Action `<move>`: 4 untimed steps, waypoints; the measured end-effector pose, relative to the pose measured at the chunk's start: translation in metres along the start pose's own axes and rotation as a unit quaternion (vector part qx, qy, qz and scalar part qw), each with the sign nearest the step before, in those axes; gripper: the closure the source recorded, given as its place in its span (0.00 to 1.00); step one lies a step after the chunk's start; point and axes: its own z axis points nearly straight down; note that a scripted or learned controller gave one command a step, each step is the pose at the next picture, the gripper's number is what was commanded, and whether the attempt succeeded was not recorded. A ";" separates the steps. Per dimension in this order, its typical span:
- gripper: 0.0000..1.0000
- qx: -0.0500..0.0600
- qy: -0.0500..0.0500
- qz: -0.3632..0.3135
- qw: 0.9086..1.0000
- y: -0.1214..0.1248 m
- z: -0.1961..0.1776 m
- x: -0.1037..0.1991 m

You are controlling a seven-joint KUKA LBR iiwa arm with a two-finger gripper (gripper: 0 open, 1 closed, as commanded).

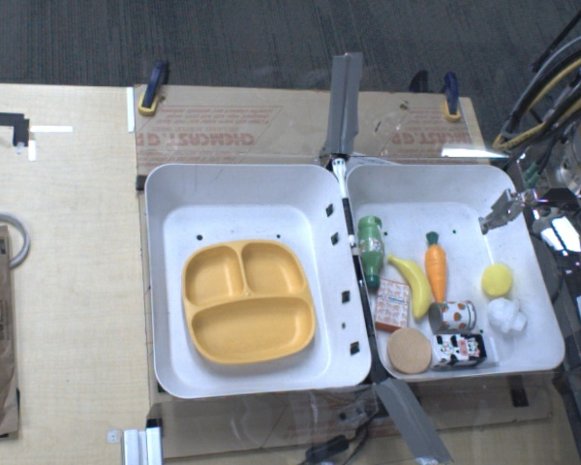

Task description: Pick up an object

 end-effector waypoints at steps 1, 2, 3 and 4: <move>0.00 -0.002 -0.001 -0.143 0.990 0.026 0.129 0.031; 0.00 -0.022 -0.009 -0.236 0.972 -0.074 0.121 0.057; 0.00 -0.006 -0.012 -0.370 0.929 -0.070 0.117 0.092; 0.00 -0.001 -0.001 -0.201 0.980 -0.065 0.031 0.135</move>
